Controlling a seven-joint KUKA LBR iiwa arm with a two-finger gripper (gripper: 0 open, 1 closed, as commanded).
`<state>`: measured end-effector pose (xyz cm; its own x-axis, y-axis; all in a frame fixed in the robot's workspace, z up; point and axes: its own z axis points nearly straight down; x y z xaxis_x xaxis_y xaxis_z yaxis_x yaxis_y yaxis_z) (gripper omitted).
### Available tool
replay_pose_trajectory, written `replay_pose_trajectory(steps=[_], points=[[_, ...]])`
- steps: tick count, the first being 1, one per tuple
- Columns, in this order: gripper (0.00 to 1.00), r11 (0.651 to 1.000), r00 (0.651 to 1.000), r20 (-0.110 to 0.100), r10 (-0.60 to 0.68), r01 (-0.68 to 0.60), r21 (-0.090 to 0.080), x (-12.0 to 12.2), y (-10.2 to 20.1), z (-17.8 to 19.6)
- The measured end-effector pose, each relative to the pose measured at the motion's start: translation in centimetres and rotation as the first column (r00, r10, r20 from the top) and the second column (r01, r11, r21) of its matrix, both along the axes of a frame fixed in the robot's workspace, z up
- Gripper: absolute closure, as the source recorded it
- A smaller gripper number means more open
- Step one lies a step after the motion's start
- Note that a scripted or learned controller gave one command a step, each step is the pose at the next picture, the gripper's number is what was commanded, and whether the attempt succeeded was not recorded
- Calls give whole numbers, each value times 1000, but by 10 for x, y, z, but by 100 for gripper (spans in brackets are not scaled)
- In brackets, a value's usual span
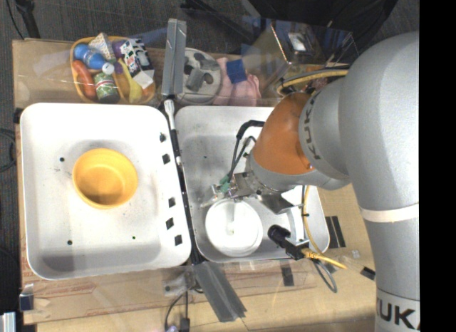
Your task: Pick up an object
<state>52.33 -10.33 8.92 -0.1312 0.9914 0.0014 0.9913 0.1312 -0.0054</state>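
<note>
A yellow bowl (105, 176) sits upright in the left bin (43, 252), left of its middle. A white round bowl (231, 229) lies at the front of the right bin (206, 131). My gripper (228, 188) reaches down into the right bin just above the white bowl's far rim, under the orange band of the arm (285, 145). A small green part shows at the gripper's tip. The wrist hides the bin floor to the right of the bowl.
Behind the bins stand a yellow basket (107, 70) with several small items, a grey object (197, 74), a blue block (236, 70) and a pink cloth (246, 90). The divider (178, 188) between the bins carries black clips. The arm covers the right bin's right side.
</note>
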Motion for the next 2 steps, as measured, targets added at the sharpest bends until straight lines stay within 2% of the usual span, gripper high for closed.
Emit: replay_pose_trajectory(steps=[1,2], points=[[0,998,998,0,-69,69,-1,50,0,1],[0,994,994,1,106,-106,1,-4,-22,1]])
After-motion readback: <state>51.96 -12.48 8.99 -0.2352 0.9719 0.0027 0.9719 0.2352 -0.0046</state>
